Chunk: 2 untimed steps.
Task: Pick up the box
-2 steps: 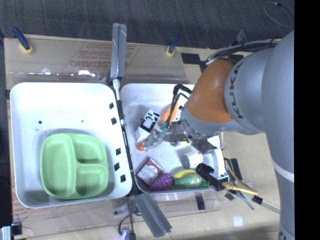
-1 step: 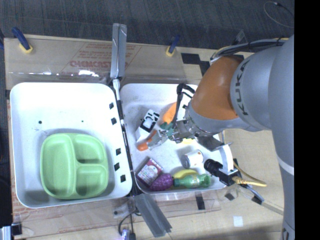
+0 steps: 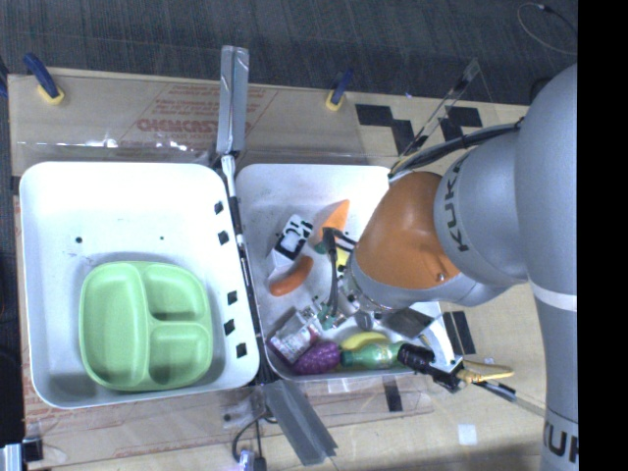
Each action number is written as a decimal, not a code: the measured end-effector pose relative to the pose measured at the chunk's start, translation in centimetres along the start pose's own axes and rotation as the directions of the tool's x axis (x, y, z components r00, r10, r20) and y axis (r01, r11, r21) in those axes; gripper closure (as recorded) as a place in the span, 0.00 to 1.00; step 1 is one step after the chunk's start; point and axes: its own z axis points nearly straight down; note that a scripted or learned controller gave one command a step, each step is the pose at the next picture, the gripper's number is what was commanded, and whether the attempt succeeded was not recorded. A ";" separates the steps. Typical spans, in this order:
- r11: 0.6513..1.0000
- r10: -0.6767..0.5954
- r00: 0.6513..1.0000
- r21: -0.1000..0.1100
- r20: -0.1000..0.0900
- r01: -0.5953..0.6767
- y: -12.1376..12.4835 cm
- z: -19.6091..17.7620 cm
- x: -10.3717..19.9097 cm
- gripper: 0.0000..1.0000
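Note:
A small black-and-white box (image 3: 291,238) lies in the upper left part of the right bin (image 3: 294,177). My gripper (image 3: 331,307) hangs low over the middle of that bin, below and to the right of the box and apart from it. The orange band and grey wrist cover most of the gripper. Nothing can be seen held in it.
Around the gripper lie an orange carrot (image 3: 337,213), an orange sausage-shaped piece (image 3: 290,282), a silvery packet (image 3: 291,339), purple grapes (image 3: 316,359), a yellow banana (image 3: 364,340) and a green item (image 3: 378,357). The left bin (image 3: 59,194) holds a green divided plate (image 3: 147,324).

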 end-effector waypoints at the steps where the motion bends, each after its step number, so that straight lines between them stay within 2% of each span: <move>1: 1.000 0.007 1.000 -0.002 0.003 -0.007 3.3 1.2 -2.4 0.00; 2: 0.952 0.308 0.952 -0.004 0.002 -0.307 9.9 1.1 -6.7 0.00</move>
